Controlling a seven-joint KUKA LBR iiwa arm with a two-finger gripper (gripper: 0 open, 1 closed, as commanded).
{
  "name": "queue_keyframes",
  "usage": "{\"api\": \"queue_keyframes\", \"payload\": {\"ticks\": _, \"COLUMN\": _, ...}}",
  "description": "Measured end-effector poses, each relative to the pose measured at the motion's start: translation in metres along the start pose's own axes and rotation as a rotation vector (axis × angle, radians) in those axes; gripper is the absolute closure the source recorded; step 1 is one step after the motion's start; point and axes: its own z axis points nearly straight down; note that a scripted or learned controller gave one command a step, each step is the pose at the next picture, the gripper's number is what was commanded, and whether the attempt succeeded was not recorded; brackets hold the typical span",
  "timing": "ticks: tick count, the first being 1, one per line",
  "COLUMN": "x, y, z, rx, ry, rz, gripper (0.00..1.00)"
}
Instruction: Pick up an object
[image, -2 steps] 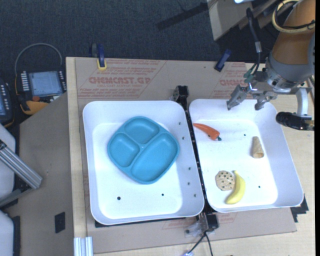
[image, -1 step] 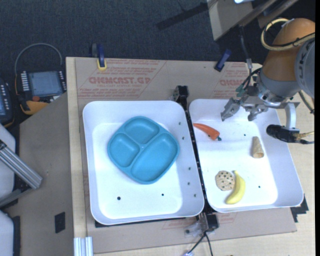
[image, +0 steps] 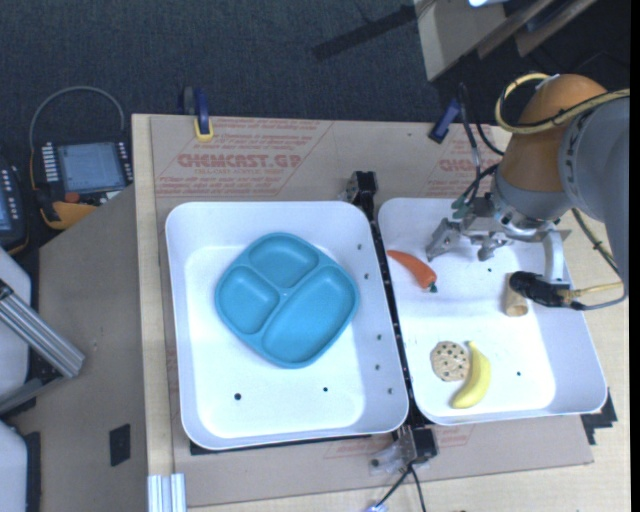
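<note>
A KUKA arm's gripper (image: 468, 238) hangs spread open and empty over the upper part of the right bin (image: 575, 395), at the frame's right. Just beside it to the left lies an orange chili pepper (image: 412, 267), probably a light, smooth, rigid toy, best pinched across its thicker middle, where it may otherwise slip.

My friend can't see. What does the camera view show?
A grey robot arm reaches over the right white bin, which holds a banana, a cookie and an orange carrot. The left white bin holds a blue divided plate.
</note>
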Motion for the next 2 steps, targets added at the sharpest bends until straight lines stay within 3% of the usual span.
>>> {"api": "queue_keyframes", "payload": {"ticks": 1, "x": 0.0, "y": 0.003, "z": -0.016, "rx": -0.01, "ry": -0.002, "rz": 0.0, "gripper": 1.0}}
{"api": "queue_keyframes", "payload": {"ticks": 2, "x": 0.003, "y": 0.008, "z": -0.079, "rx": -0.017, "ry": -0.003, "rz": -0.002, "gripper": 1.0}}
